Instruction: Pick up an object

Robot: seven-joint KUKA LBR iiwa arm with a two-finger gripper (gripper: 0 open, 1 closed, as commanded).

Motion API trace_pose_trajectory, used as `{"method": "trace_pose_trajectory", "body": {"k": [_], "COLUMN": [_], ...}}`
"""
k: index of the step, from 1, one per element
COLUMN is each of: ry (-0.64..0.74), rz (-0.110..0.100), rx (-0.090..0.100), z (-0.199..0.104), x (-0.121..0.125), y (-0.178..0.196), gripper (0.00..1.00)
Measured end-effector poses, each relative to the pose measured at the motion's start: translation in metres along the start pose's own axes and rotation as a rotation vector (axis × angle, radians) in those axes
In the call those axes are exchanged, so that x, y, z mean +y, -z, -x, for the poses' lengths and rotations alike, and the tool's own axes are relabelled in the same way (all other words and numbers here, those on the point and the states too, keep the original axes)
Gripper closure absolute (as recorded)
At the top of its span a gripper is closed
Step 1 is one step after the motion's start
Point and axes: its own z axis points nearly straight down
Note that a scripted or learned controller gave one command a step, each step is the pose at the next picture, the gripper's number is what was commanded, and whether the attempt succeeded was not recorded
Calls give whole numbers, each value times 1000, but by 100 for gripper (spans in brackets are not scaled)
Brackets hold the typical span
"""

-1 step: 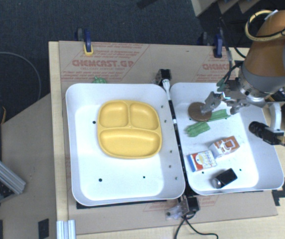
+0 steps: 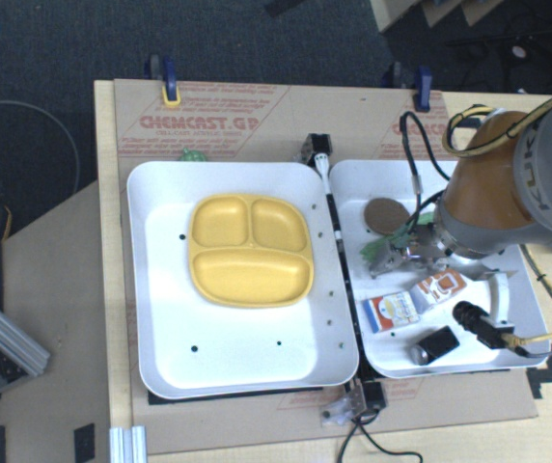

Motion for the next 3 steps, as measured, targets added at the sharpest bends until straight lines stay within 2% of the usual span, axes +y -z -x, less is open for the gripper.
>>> {"method": "trace_pose_trajectory", "body": {"k": [1,2,3], "ry": [3,1,-4], "rz": [2,4,-10], "rx": [3,0,3], "z": [-33,20,47], "x": [-7,-14,-35], "y": [87,-3,-19], "gripper": [0,0,0]}}
